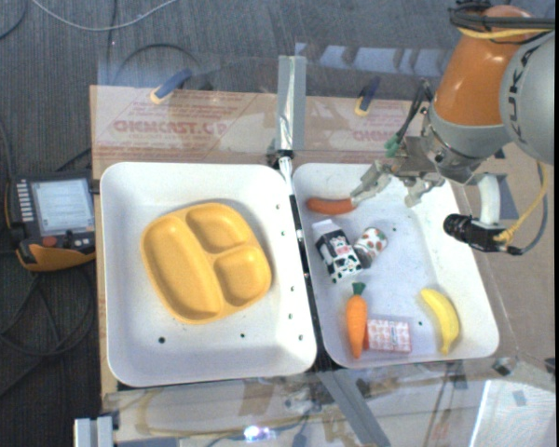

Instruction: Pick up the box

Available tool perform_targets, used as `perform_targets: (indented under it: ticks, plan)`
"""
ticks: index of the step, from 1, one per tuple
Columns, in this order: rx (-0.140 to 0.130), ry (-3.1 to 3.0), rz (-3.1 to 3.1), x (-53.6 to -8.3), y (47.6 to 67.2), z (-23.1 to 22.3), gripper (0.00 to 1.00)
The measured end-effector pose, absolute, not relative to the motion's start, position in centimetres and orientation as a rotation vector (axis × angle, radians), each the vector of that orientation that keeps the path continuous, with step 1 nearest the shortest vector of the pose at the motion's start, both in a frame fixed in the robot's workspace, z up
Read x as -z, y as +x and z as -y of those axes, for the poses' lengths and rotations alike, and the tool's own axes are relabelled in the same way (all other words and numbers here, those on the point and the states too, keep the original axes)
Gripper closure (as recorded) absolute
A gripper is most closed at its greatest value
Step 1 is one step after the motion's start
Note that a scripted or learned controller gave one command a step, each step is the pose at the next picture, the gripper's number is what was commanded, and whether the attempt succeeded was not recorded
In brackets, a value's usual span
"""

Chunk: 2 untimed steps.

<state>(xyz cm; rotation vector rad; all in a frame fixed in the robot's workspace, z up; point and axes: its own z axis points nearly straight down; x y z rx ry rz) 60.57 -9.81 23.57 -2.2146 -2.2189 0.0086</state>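
Observation:
A small pink and white box [388, 334] lies flat near the front of the right bin [475, 282], between a toy carrot [356, 319] and a banana [441, 317]. A black and white cow-patterned carton [338, 254] stands near the bin's middle left. My gripper [392, 187] hovers over the bin's back part, well behind both boxes, open with nothing between its fingers. Its left fingertip [365, 190] is close to a red sausage [329, 206].
A red and white spotted toy [371, 241] sits right of the carton. The left bin [121, 277] holds a yellow divided plate [207, 259]. A metal post [290, 101] rises behind the gap between the bins. A handheld controller [51, 214] lies left of the bench.

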Motion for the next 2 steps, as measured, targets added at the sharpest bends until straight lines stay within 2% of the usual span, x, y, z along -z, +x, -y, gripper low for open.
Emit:
perform_targets:
  ticks: [1, 2]
  plan:
    - [0.028, -2.296, 2.175, -12.4, 58.7, 12.1, 0.00]
    - [-0.013, -2.389, 2.033, -9.3, 61.8, 10.7, 0.00]
